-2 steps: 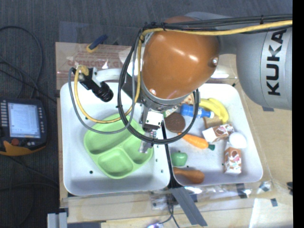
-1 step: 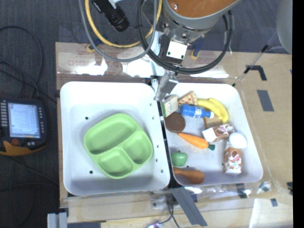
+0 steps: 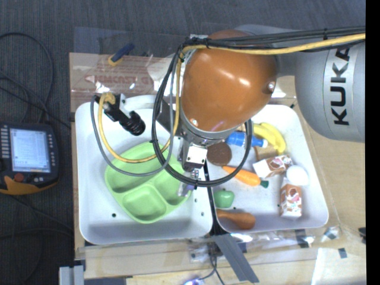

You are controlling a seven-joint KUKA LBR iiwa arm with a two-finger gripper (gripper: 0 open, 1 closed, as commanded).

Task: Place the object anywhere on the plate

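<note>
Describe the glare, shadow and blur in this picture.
Camera view: soft highlights streak the orange band; the arm shades the plate's right edge and the bin divider; the hand is dim and slightly soft beneath the wrist; the carrot and banana are evenly lit and sharp.

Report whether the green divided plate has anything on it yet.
Empty as far as visible: the green divided plate shows bare compartments in the left bin. Its right edge is hidden under the arm's wrist, so that part cannot be told.
</note>
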